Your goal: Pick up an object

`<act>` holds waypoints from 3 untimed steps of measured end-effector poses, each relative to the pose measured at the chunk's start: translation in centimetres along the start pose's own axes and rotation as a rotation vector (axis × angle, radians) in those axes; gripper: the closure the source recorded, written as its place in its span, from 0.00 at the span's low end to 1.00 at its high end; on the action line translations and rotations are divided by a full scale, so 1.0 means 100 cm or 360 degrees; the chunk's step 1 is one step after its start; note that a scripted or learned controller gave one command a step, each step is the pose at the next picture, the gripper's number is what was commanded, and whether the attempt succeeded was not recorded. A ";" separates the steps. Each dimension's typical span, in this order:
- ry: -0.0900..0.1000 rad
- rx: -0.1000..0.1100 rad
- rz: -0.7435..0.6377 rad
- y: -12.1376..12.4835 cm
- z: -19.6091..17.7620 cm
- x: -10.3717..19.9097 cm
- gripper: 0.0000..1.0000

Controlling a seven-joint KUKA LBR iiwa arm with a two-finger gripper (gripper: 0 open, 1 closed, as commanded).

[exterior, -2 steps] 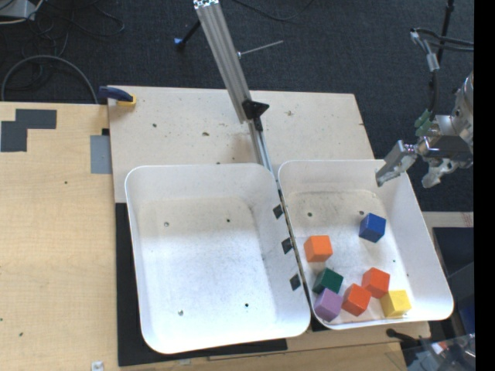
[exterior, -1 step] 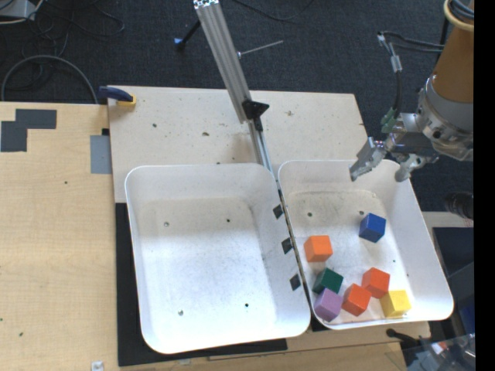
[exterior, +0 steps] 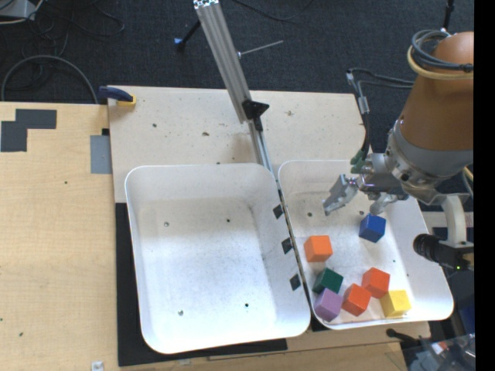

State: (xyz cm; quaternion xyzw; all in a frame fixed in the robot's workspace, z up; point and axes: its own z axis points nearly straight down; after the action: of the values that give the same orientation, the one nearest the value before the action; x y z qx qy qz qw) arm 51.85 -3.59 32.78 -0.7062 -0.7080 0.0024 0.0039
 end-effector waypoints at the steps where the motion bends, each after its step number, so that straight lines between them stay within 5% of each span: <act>1: -0.0004 0.0002 0.0010 0.039 0.090 -0.063 0.00; 2: -0.0006 -0.0023 0.0009 -0.019 -0.023 -0.092 0.00; 3: -0.0007 -0.0008 0.0009 0.035 0.024 -0.147 0.00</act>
State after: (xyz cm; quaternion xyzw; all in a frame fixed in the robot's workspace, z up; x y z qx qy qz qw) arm 55.34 -18.24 30.28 -0.7081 -0.7061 0.0021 0.0006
